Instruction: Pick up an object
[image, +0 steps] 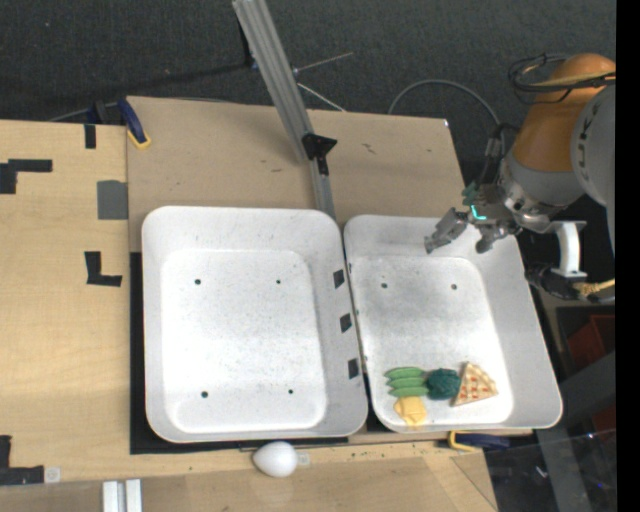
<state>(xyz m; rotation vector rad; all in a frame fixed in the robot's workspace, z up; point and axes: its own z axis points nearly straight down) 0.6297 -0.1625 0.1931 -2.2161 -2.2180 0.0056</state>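
Observation:
In the right bin (400, 320), near its front edge, lie a green pea pod (406, 378), a dark green broccoli piece (441, 381), a yellow corn piece (410, 408) and an orange pizza slice (473, 385), bunched together. My gripper (465, 236) hangs over the far right corner of that bin, well apart from the toys. Its two fingers stand spread with nothing between them.
The left bin (240, 320) lies beside the right one. A white egg (275, 459) rests on the bench in front of the left bin. A grey slanted pole (290, 100) rises behind the bins. Cables trail at the back right.

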